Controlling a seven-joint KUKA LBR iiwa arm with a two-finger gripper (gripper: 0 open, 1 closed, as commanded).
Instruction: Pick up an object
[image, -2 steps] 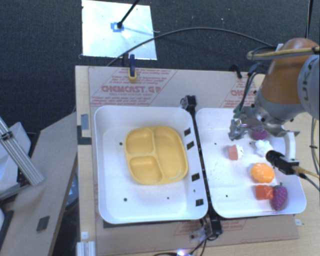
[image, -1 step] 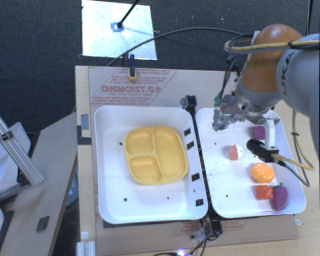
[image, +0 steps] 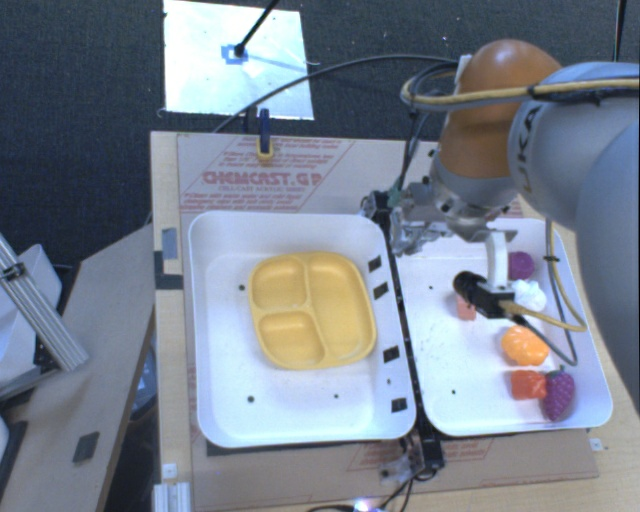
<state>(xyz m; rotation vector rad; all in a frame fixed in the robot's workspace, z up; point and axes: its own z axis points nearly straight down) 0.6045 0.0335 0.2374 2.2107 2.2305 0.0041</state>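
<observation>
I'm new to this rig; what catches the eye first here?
The yellow divided plate in the middle of the left bin stands out most. Next comes the grey arm with its orange band, reaching over the top of the right bin. Along that bin's right side lie small bright things, among them an orange toy and a purple toy.

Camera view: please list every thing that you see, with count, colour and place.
left bin: 1, white, bench left
right bin: 1, white, bench right
divided plate: 1, yellow, left bin
round piece: 1, orange, right bin
block: 1, red, right bin
bumpy piece: 1, purple, beside block
small ball: 1, purple, right bin, far side
lump: 1, white, right bin
chunk: 1, pink, right bin middle
arm: 1, grey and orange, from right
gripper: 1, grey, above bins' shared edge
</observation>
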